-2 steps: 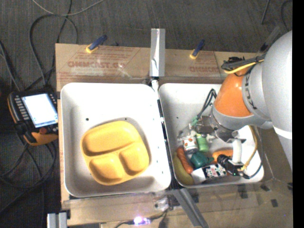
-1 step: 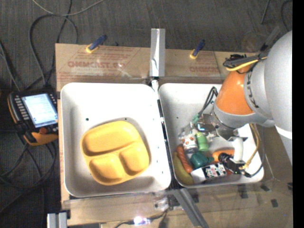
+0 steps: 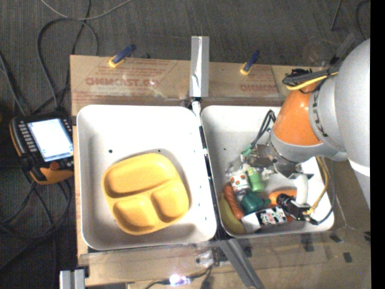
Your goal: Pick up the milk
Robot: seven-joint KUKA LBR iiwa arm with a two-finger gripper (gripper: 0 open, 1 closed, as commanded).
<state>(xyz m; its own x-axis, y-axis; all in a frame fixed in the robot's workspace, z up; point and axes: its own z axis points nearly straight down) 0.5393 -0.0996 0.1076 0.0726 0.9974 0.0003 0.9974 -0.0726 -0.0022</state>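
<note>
pendant [image 3: 45, 142]: at your far left, a handheld screen unit lies on the dark floor beside the tabletop, its display lit

tabletop [image 3: 144, 80]: a brown board with faint red lettering; two blue-and-yellow clamps sit on its far edge, one [image 3: 122, 55] over the left bin, the other [image 3: 251, 61] over the right bin

left bin [image 3: 90, 131]: shallow and white; it holds a yellow tray [image 3: 146, 191] with three compartments, lying in the near half of the bin

divider: the two bins touch rim to rim, and a grey post [image 3: 199, 65] stands at the far end of that seam

right bin [image 3: 228, 128]: white; its far half is bare, and you see the goods crowded into the near part

milk [image 3: 239, 179]: what looks like it is a small white carton with red and orange print, at the left of the cluster, just left of a green bottle [image 3: 255, 179]; i cannot read the label

other goods: an orange-red piece [image 3: 231, 198] and a yellow one [image 3: 230, 214] lie near the left wall, a dark teal block [image 3: 252, 202] and a printed white box [image 3: 272, 217] sit nearer you

tool [image 3: 260, 160]: it hangs over the cluster just above the green bottle, to the right of the carton; you cannot tell from here whether it is open or closed

arm [image 3: 304, 122]: grey with an orange band, it comes in from your right over the right bin
</note>
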